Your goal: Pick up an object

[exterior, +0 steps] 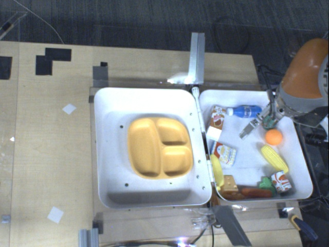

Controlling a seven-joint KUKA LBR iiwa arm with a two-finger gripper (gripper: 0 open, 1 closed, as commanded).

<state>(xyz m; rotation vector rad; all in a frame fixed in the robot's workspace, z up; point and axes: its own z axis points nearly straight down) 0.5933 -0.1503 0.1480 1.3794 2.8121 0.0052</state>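
My gripper (249, 129) hangs over the upper middle of the right bin (303, 163), below the arm's orange band (304, 76). Just above it lies a blue water bottle (243, 111), and an orange ball (274, 137) sits just to its right. A yellow corn cob (274, 158) lies below the ball. A small brown and red packet (217, 117) is at the bin's upper left. Nothing shows held in the gripper.
The left bin (110, 138) holds a yellow divided tray (159, 147). The right bin also has a white and red pouch (224, 154), a banana (216, 170), a red sausage (254, 192), a green toy (266, 182) and a small can (281, 182).
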